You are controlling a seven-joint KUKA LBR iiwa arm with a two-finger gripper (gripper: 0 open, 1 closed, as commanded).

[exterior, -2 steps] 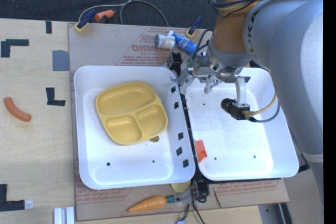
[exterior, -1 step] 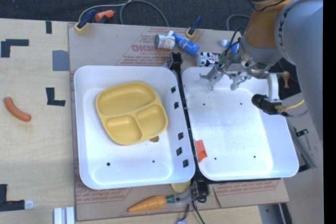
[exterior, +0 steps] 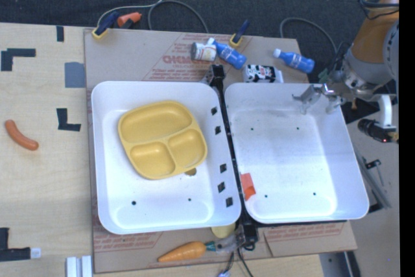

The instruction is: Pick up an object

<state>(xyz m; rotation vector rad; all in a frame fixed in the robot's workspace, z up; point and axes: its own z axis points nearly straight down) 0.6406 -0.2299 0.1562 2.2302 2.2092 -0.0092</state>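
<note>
Camera view: the gripper (exterior: 318, 96) is seen at the right bin's (exterior: 292, 204) far right corner, fingers spread, nothing held between them. A yellow plate (exterior: 162, 138) lies in the left bin (exterior: 107, 204). The approach is judged underway — an object must next be reached.

The arm (exterior: 373, 48), at three o'clock in the camera view, is a rounded grey body with an orange band (exterior: 382, 0) above the wrist, dark cables looping beside it, and pale metal fingers (exterior: 306, 98).
</note>
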